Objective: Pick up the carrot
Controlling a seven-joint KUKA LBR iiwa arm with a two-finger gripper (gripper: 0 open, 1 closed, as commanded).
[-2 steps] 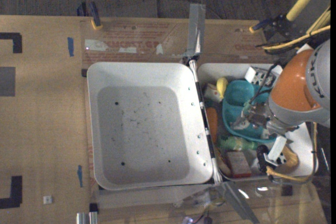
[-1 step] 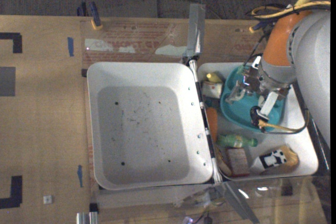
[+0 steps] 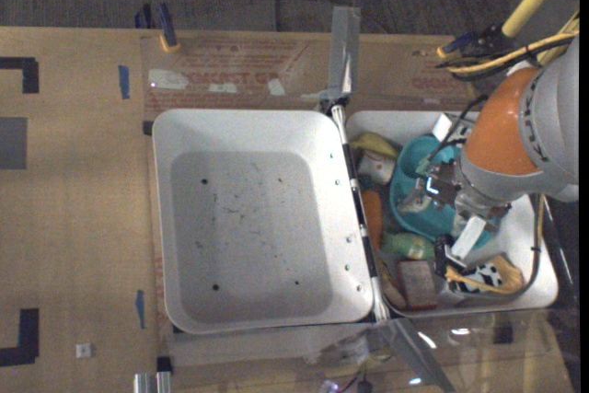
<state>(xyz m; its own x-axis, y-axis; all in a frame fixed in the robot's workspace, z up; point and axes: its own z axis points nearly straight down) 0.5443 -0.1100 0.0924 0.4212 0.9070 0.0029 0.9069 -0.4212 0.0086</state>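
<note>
Long orange carrot point(image 3: 372, 214) lying along left wall of right white bin point(image 3: 545, 285), beside teal bowl point(image 3: 411, 198). Gripper point(image 3: 451, 248) hovering right of carrot, apart. No legible writing. Left white bin point(image 3: 175, 143) offering room.

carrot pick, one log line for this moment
carrot: right bin's left wall, untouched | gripper: over right bin, right of carrot | left bin: bare
</note>
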